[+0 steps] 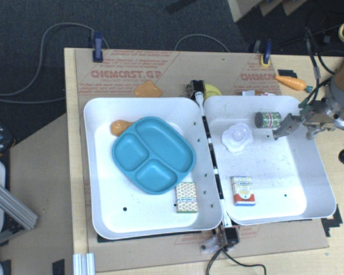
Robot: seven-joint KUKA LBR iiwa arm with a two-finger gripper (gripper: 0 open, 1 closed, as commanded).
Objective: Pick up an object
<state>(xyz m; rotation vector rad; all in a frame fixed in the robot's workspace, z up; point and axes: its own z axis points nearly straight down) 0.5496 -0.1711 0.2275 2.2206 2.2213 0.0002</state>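
- The bench (74, 153) carries my two white bins, the left bin (103, 211) and the right bin (309, 193), touching along the middle seam.
- The blue tray (153, 153) with three compartments fills much of the left bin, tilted askew. It is too wide for my grasp, I judge, so I leave it out.
- My pincer (298, 125) sits over the right bin's far right corner. How far it is parted I cannot tell, and nothing shows between its tips.
- The small green can (268, 120) lies on its side just beside my pincer, the nearest candidate. Being round, it could roll away if I nudge it off-centre.
- The clear lidded cup (237, 137) sits near the can. A sloppy approach might knock it.
- The red-and-white box (243, 190) lies flat towards the near wall. Lying low, it may slip from my tips.
- The patterned box (187, 197) sits beside the tray, and an orange piece (120, 127) peeks from behind it.
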